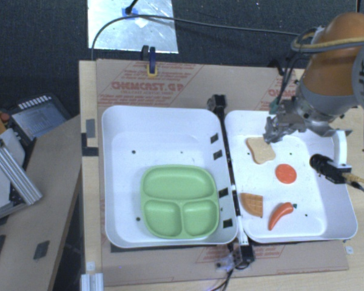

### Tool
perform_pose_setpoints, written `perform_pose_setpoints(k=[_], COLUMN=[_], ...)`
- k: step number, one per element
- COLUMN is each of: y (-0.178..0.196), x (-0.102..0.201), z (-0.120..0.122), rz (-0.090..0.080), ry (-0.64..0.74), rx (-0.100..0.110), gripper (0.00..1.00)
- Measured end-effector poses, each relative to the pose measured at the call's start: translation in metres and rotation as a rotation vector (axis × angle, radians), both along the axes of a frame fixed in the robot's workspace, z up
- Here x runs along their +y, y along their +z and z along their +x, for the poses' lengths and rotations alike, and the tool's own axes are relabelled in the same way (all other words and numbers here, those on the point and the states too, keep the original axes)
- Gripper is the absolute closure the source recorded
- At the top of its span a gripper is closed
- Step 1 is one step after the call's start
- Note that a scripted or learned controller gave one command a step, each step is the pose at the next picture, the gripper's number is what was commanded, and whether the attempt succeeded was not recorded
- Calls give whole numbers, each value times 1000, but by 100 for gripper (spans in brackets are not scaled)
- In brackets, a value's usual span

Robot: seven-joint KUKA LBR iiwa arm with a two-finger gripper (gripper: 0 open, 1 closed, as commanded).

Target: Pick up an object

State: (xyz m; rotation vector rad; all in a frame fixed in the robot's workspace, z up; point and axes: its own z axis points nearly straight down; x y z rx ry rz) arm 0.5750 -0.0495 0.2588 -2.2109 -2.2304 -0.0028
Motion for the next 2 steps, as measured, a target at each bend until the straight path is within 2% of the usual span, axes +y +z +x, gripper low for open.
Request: perform_pose_setpoints(k=[2], y=[-9], x=[101], z=[0], rz=[0], ry=[1], rx=[0], gripper=[100])
